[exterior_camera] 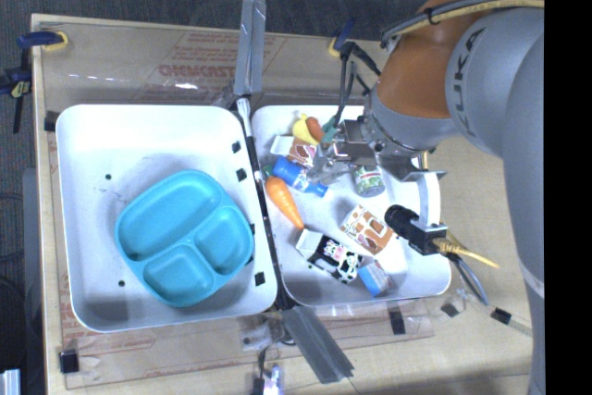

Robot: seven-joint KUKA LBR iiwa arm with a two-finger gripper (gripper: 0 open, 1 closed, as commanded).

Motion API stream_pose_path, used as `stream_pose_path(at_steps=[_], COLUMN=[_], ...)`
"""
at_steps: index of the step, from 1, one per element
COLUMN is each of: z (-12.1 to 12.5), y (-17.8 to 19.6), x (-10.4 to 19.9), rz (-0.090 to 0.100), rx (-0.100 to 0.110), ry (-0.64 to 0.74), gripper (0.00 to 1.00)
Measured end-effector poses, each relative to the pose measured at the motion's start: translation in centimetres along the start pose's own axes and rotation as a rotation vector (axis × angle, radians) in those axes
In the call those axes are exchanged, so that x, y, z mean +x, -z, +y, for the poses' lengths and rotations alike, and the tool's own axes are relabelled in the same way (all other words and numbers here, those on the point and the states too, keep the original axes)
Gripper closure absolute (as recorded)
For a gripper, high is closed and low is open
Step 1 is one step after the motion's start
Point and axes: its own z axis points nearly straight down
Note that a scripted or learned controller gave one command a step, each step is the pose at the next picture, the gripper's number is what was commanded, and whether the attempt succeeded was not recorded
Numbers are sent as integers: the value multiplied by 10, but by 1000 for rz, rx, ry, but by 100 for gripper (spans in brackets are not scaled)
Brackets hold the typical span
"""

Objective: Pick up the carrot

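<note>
As the carrot lies at the left of the right bin, centre frame, it is judged light, rigid and smooth, best pinched across its thick middle.

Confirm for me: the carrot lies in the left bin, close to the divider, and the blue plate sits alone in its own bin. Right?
Not quite. The carrot lies in the right bin, close to the divider, as the camera view shows. The blue plate does sit alone in its own bin.
</note>
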Motion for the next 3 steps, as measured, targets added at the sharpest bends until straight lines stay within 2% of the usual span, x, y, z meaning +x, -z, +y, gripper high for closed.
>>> stream_pose_path(at_steps=[1,2,3], z=[0,44,21], y=[0,-118,-142], x=[0,-14,-27], rz=[0,-2,-7], rx=[2,-4,-6], ry=[0,68,62], gripper=[0,0,0])
